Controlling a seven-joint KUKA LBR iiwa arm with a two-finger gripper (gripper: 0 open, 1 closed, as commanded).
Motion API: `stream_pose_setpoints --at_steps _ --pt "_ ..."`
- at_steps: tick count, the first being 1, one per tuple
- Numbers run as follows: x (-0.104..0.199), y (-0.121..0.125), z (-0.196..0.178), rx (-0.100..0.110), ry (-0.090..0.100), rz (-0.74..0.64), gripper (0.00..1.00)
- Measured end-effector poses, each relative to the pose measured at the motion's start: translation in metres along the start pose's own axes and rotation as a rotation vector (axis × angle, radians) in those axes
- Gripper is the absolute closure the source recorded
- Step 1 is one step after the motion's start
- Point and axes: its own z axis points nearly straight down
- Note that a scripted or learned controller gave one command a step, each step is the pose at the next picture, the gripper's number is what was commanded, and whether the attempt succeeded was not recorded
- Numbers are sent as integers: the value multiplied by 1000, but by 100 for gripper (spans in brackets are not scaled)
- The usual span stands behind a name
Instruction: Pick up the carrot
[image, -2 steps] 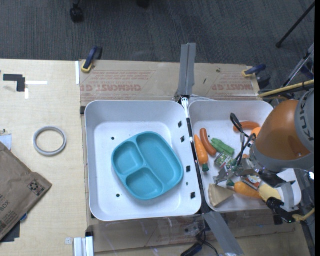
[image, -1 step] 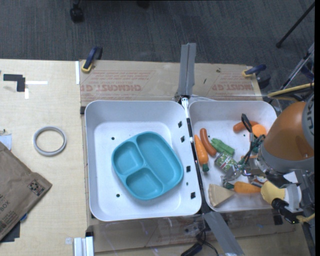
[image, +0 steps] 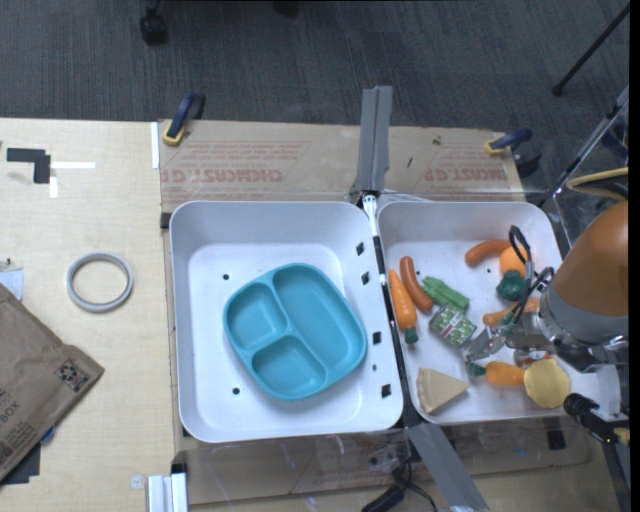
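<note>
While the hand (image: 492, 345) hangs low in the right bin (image: 455, 215), the carrot (image: 402, 301) lies well to its left beside the divider, its long axis running nearly front to back. Whether the fingers are apart or together, I cannot tell.

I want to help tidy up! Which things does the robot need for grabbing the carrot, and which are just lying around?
For the job:
- carrot, in the right bin
- tool, low in that bin

Just lying about:
- blue plate, in the left bin
- cheese wedge
- sausage
- tape ring, on the bench
</note>
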Motion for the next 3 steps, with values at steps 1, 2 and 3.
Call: stream_pose_setpoints --at_steps 1,2,3 --pt "0 -2 1 2 -8 -115 0" --pt "-6 0 0 4 10 -88 0" --pt "-33 -1 0 -2 -13 -204 0"
